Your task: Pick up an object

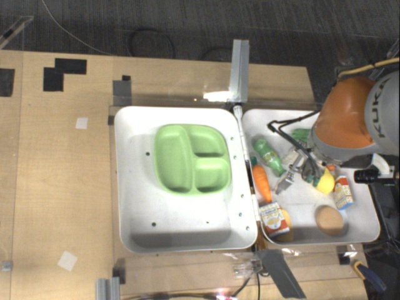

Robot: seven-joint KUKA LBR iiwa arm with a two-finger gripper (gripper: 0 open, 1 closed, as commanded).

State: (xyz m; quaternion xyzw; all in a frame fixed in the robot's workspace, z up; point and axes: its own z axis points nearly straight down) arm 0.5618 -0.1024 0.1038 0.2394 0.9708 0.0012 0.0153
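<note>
wooden bench [56, 192] carries your two shallow white bins: the left bin [134, 230] holds a green divided plastic tray [190, 158], the right bin [369, 227] holds a green bottle [267, 155], an orange carrot [261, 183], a yellow lemon [325, 181] and a round brown ball [329, 219]. your gripper [295, 170] hangs over the right bin between bottle and lemon, fingers apart, gripping nothing.

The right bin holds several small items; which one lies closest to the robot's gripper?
The yellow lemon-like piece, just beside the gripper. The green bottle, carrot and brown round item lie farther off.
</note>
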